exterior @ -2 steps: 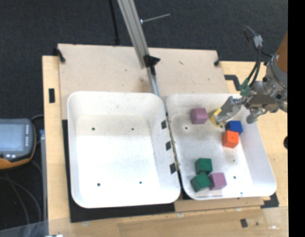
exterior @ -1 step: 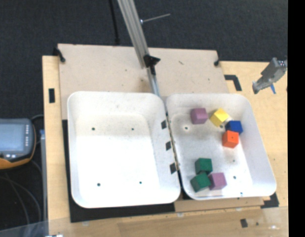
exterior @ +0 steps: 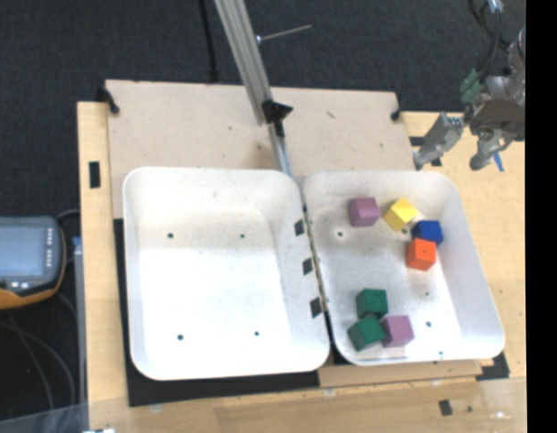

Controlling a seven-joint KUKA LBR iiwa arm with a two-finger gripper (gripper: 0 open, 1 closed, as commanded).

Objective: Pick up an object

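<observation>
Blocks: yellow block (exterior: 402, 213) nearest, down and left of gripper (exterior: 459, 150) at right bin's (exterior: 472, 269) far edge. Jaws spread apart, grasping nothing.

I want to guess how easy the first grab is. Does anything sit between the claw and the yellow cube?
Nothing visible does. The claw, fingers spread, hangs over the right bin's far rim; the yellow cube lies just inside, its near side clear. A blue cube touches its other side.
</observation>
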